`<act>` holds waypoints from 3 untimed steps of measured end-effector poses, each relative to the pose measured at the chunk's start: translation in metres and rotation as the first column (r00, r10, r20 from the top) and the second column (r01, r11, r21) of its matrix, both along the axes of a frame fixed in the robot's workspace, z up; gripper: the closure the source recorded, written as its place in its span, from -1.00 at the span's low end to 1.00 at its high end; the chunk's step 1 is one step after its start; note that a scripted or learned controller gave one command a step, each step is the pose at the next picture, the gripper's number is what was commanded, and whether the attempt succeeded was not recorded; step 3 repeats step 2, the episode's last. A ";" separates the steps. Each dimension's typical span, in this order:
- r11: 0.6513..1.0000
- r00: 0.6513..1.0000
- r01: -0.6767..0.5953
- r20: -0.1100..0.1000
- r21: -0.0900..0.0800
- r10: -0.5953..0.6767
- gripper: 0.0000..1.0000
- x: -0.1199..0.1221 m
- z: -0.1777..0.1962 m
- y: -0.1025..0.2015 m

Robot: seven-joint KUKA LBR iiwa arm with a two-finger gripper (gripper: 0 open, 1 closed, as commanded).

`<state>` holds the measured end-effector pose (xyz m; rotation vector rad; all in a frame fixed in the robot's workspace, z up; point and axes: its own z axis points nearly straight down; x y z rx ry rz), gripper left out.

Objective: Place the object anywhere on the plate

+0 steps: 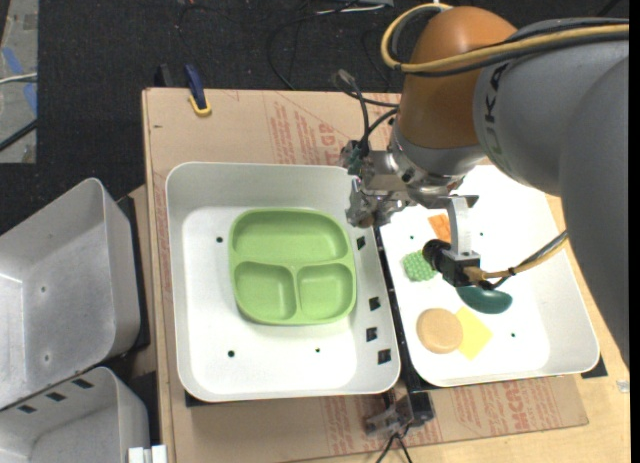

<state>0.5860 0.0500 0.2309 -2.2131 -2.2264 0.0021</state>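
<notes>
A light green plate with three compartments lies in the left white bin, and nothing rests on it. My gripper hangs over the wall between the two bins, just past the plate's upper right corner. In the right bin several small things lie close together: a green knobbly piece, an orange piece, a dark teal piece, a tan round disc and a yellow square. Nothing is visibly held.
The arm's grey body and orange band cover the right bin's far side. A grey container stands to the left of the bench. Cables run behind the bench.
</notes>
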 end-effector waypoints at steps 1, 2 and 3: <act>1.000 1.000 0.001 0.000 -0.001 -0.001 1.00 -0.015 -0.010 0.051; 1.000 1.000 0.005 0.001 -0.001 -0.005 -1.00 -0.014 -0.010 0.049; 1.000 1.000 0.005 0.001 -0.001 -0.005 -1.00 -0.014 -0.010 0.049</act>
